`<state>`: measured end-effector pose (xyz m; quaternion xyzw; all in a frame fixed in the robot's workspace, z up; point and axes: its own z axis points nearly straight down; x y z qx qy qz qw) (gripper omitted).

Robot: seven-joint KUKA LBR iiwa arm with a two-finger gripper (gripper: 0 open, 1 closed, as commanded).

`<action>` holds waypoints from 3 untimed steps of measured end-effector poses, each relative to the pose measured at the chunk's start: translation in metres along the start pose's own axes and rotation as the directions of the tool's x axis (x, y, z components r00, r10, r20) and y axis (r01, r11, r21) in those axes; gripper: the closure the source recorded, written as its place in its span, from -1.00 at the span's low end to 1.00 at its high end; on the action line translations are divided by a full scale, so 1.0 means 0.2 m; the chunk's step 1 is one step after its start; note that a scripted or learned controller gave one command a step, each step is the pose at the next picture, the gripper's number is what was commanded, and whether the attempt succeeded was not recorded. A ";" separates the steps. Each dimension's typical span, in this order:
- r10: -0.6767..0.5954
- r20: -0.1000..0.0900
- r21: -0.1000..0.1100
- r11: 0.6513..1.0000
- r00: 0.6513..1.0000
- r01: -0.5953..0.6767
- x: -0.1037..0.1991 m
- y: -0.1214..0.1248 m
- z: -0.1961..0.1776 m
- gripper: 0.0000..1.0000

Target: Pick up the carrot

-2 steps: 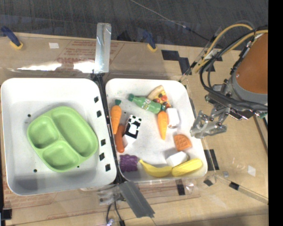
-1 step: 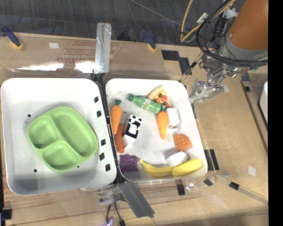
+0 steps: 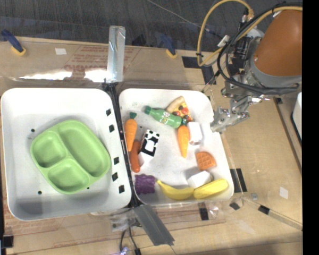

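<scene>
The gripper (image 3: 231,116) hangs just outside the right rim of the right bin (image 3: 165,95), above the bench, with nothing between its fingers; whether they stand wide or narrow cannot be told from this slant.

Two carrots lie in that bin. The nearer carrot (image 3: 183,139) sits right of centre, just beside a white block (image 3: 195,133), its long axis running near vertical in the view, thick end up, tip pointing toward the bin's lower edge. It lies to the left of the gripper and slightly lower in the view. The second carrot (image 3: 131,134) lies along the bin's left wall (well apart from the gripper, with a green bottle (image 3: 164,117) and a black-and-white tag (image 3: 150,143) between).

Judgement: the nearer carrot is the likelier target. The fingers should close across its width. The white block touching its upper right side may obstruct one finger.

The green divided plate (image 3: 69,155) occupies the left bin (image 3: 16,105).
</scene>
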<state>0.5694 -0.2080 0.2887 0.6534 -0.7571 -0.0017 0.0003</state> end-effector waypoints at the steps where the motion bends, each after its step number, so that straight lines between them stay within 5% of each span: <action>1: 0.133 -0.001 0.003 0.991 0.991 -0.133 0.08 0.45 0.02 1.00; 3: 0.117 0.000 0.006 0.993 0.993 -0.117 0.05 0.43 -0.08 1.00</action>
